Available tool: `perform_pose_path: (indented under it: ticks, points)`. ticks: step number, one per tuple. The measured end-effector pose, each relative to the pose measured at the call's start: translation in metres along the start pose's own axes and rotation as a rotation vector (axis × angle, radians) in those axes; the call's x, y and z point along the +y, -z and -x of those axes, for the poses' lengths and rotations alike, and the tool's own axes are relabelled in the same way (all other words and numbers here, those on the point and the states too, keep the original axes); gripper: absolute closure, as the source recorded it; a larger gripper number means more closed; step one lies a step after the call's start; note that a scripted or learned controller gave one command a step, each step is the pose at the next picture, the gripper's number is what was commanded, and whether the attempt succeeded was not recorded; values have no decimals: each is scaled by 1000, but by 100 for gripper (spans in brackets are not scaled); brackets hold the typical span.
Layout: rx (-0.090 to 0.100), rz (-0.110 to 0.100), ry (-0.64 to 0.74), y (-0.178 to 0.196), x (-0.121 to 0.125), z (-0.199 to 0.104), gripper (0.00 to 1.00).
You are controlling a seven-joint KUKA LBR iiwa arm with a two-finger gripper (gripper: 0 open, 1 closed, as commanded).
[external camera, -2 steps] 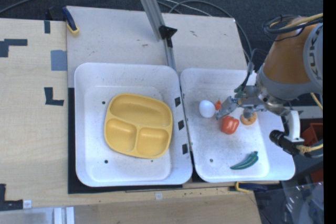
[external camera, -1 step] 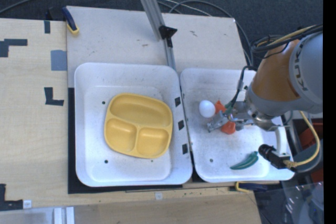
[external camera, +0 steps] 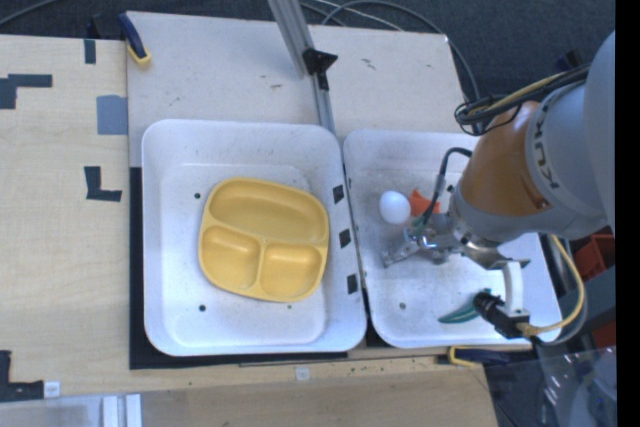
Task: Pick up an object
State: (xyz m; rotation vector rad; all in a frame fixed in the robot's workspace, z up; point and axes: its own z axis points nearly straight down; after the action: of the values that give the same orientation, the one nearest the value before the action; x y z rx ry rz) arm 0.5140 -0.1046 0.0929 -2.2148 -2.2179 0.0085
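A white egg-shaped ball lies in the right bin, near its left wall. Just to its right a small orange piece peeks out beside the arm. A dark green curved object rests near the bin's front edge. My gripper hangs low over the middle of the right bin, just below the white ball and apart from it. Nothing shows in its grasp. The arm hides the bin's right part.
The left bin holds a yellow divided plate at its middle. A slanted metal post stands behind the bins. A blue-and-yellow tool lies at the bench's far left corner.
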Motion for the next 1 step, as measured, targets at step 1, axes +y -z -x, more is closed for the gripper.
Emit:
perform_pose_path:
  ticks: [1]
  points:
    - [0,4,1,13,1,0,100]
